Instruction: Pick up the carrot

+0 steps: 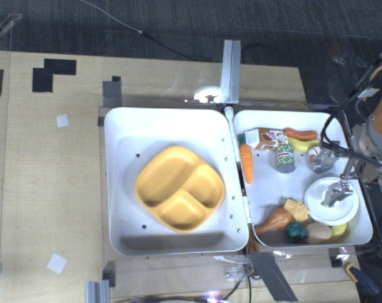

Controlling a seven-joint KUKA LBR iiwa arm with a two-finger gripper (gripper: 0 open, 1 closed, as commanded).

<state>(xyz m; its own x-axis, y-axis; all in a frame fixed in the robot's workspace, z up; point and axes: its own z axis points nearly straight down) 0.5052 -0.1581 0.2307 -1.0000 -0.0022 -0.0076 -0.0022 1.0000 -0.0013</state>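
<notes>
Surface (45, 188) of pale wood, black marks at its upper left, dark floor (178, 11) behind it with a thin cable across. Two white bins side by side: left bin (121, 137) holds a yellow divided plate (179, 187); right bin (266, 188) holds the clutter. Carrot (245, 163) lies lengthwise against right bin's left wall, green top toward the back, well apart from end effector. Also in right bin: small can (283, 158), hot dog (302, 134), banana (304, 145), corn piece (296, 209), brown drumstick (276, 220), dark green item (296, 232), white round plate (330, 201). Arm (380, 128) enters from the right, wrist low over bin's right side. End effector (333, 195) over white plate, holds nothing visible; open or closed, cannot tell.
</notes>
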